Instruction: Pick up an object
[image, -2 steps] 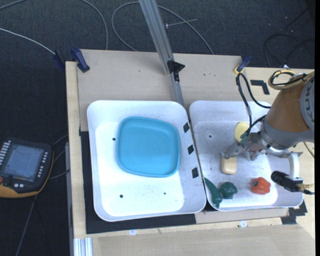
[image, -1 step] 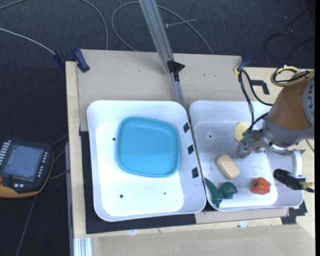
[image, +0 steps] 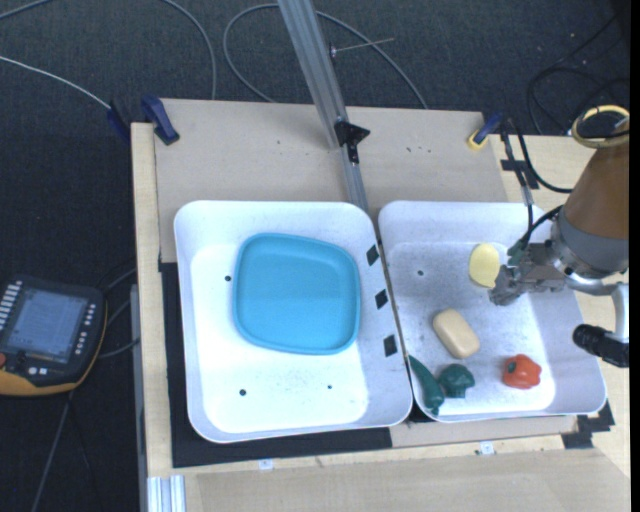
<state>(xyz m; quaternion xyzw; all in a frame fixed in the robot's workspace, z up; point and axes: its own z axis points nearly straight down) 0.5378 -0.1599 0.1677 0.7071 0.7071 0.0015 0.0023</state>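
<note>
Yellow object (image: 484, 264) (right bin (image: 570, 395)) beside end effector (image: 503, 290); finger state unclear.

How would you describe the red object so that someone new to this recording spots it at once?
Look at the right bin of the two white ones, then go to its near right corner. There sits a small red object, rounded like a tomato or pepper. It is the only red thing: the beige oval piece lies up-left of it and the dark green item to its left.
</note>
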